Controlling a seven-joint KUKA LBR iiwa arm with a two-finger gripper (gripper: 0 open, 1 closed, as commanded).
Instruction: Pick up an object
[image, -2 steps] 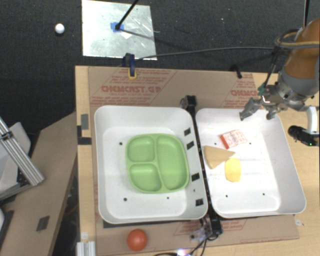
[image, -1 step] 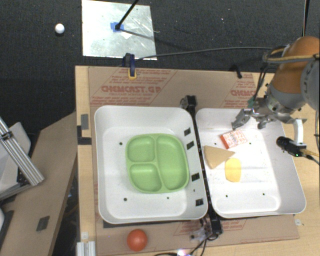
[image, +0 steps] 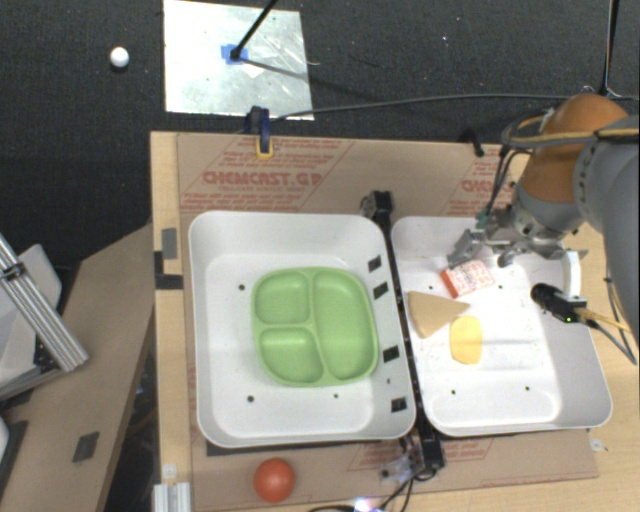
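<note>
The right bin (image: 560, 390) holds three objects. A red and white packet (image: 468, 279) lies near its far left part. A tan wedge (image: 433, 312) rests beside the divider, and a yellow block (image: 466, 339) lies just right of the wedge. My gripper (image: 488, 247) hangs over the far part of this bin, directly behind the packet and very close to it. Nothing is visibly held. The grey and orange arm (image: 570, 160) comes in from the upper right.
The left bin (image: 215, 400) carries a green divided plate (image: 314, 325). A red ball (image: 273, 479) sits on the bench in front of the bins. A black cable plug (image: 556, 300) hangs over the right bin's right side. A blue clamp (image: 260, 130) stands at the bench's far edge.
</note>
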